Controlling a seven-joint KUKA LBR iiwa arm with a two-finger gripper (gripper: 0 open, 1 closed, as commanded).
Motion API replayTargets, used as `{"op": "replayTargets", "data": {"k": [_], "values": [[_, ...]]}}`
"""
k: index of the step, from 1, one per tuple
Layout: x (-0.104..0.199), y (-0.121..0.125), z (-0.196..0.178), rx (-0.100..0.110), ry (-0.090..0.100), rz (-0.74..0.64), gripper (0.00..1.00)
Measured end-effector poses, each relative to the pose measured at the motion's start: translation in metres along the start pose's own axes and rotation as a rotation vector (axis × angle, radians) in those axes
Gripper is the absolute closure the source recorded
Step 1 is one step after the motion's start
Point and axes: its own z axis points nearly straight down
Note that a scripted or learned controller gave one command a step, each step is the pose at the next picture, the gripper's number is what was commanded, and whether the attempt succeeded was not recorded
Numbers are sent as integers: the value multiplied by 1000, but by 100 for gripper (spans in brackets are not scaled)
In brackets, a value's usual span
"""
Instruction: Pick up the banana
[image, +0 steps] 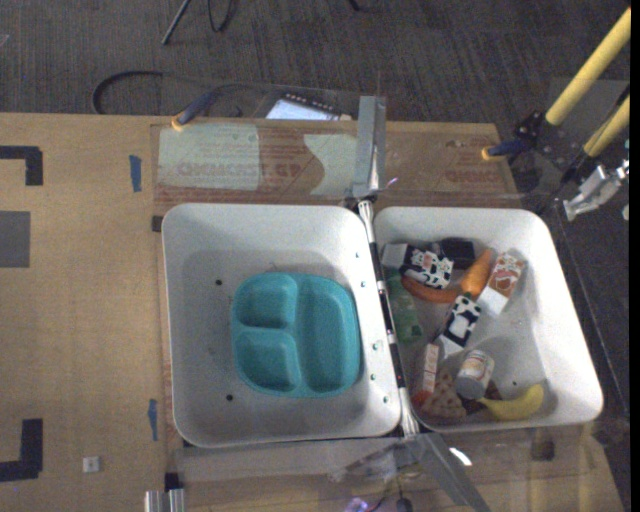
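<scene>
The yellow banana (517, 402) lies in the right bin (566, 300), near its front right corner, with its curve open upward. A small tin can (473, 372) rests just left of it, touching or nearly touching its left end. The banana's right end lies free, close to the bin's front wall.
The right bin also holds an orange carrot (477, 272), two cow-patterned boxes (428, 266), a white and red carton (504, 279), a green bottle (407, 318) and a wedge-shaped toy (440, 402). A teal divided plate (296, 335) sits in the left bin (190, 300). Yellow poles (592, 68) stand at the back right.
</scene>
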Motion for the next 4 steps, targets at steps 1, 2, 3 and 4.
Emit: {"op": "replayTargets", "data": {"k": [1, 2, 3, 4], "values": [[-2, -71, 159, 4, 3, 107, 0], [-3, -70, 148, 0, 1, 109, 100], [-3, -70, 148, 0, 1, 109, 0], [6, -45, 99, 3, 1, 334, 0]]}}
